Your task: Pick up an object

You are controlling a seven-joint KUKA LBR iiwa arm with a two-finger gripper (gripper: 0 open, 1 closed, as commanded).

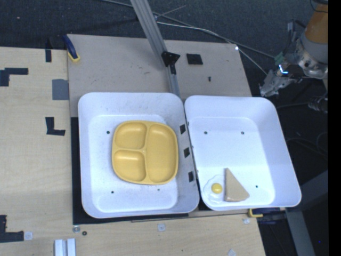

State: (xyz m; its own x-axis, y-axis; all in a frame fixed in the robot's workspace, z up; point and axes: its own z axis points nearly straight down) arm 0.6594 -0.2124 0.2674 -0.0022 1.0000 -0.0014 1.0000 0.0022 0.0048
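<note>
Two shallow white bins sit side by side on the bench, their inner rims touching along the middle. The left bin [90,143] holds a yellow divided plate [145,152], a rounded square with three compartments, lying flat at the centre of the bin floor and a little nearer its right wall than its left. The compartments of the plate are bare. The right bin [250,111] carries two things, both crowded into its near left corner: a tan wedge [234,188], triangular with its point toward the far rim, and just beside it on the left a fried egg toy [214,189], a white flat shape with a small yellow yolk on top. The wedge and the egg lie close enough that their edges seem to touch, though that cannot be told for certain. The arm stands beyond the far right corner of the right bin, off the bench surface, with its orange band [319,25] at the view's upper right. The gripper [274,81] hangs there over the dark floor, well apart from everything in the bins; its state cannot be told at this angle.
</note>
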